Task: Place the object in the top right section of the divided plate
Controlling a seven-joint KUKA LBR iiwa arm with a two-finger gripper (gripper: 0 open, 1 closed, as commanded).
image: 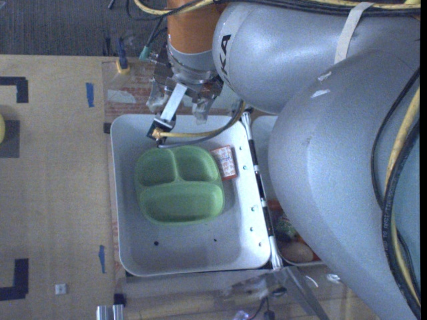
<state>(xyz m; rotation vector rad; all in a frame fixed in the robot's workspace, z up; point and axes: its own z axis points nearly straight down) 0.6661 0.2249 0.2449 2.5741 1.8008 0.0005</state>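
A green divided plate (pixel 179 184) lies in the left white bin (pixel 193 255), with two small sections on its far side and one large section nearer the camera. All three sections look bare. A small red and white packet (pixel 227 162) rests on the bin floor against the plate's upper right edge. My gripper (pixel 179 105) hangs over the bin's far rim, above and behind the plate. Its two pale fingers (pixel 202 107) stand apart with nothing between them.
The grey arm covers most of the right bin (pixel 261 132). Beneath the arm, a tan rounded item (pixel 298 251) and a red and green item (pixel 285 229) lie in that bin. A yellow object (pixel 2 129) sits at the bench's left edge.
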